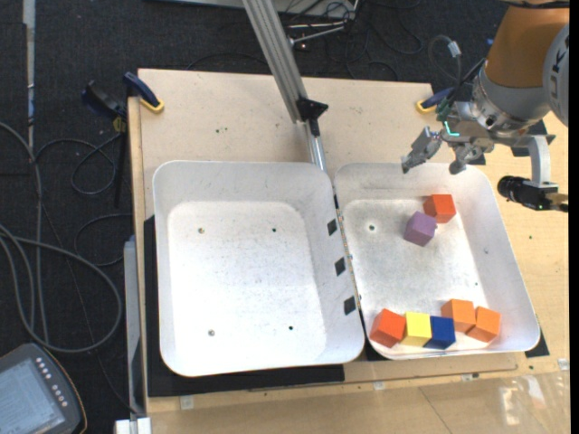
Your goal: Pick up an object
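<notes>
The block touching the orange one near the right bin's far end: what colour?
Purple, seen in the camera view.

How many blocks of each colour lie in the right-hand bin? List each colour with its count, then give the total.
Orange blocks: 4 – one near the top, one at the row's left end, two at its right end
Purple block: 1
Yellow block: 1
Blue block: 1
Total: 7
</notes>
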Robot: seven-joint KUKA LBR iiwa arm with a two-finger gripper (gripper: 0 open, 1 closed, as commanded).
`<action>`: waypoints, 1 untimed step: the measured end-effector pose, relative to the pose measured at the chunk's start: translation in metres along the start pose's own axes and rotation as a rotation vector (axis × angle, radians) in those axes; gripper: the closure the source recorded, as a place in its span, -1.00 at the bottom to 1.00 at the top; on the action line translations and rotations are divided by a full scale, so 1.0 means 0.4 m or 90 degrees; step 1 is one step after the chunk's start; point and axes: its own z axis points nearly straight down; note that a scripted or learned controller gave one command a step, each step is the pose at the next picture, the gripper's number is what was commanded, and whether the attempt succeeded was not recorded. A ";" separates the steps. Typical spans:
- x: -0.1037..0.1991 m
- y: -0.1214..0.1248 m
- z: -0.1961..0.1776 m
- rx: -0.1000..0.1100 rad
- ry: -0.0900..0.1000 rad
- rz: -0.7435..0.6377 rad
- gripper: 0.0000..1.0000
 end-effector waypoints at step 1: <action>0.000 0.002 -0.007 -0.003 -0.001 -0.001 -1.00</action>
